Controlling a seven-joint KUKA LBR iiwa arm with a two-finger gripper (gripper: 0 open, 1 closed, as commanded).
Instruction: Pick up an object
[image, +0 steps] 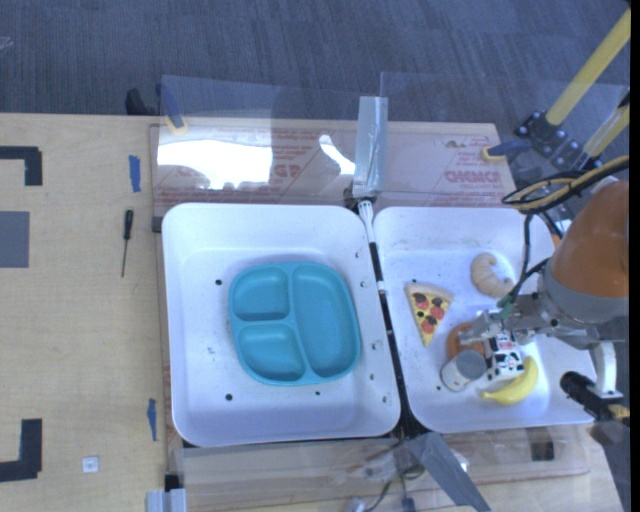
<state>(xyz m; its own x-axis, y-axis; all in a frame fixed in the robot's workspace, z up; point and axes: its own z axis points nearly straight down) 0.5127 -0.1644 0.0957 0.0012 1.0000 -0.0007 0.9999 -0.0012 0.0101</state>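
Observation:
My gripper (498, 343) hangs low in the right bin (440, 225), over a cluster of toys near its front. Just left of it lies a brown round piece (461, 336) with a grey can-like piece (461, 371) in front. A yellow banana (516, 385) curves beneath and to the right of the gripper. A pizza slice (428, 309) lies to the left near the divider. A beige bread-like piece (491, 272) sits behind the gripper. Nothing is visibly lifted off the bin floor.
The left bin (190, 300) holds a blue divided plate (294, 322). The grey arm with its orange band (598, 255) comes in from the right over the right bin's edge. Cables and a yellow bar (590, 70) stand at the back right. A clear screen (300, 150) stands behind both bins.

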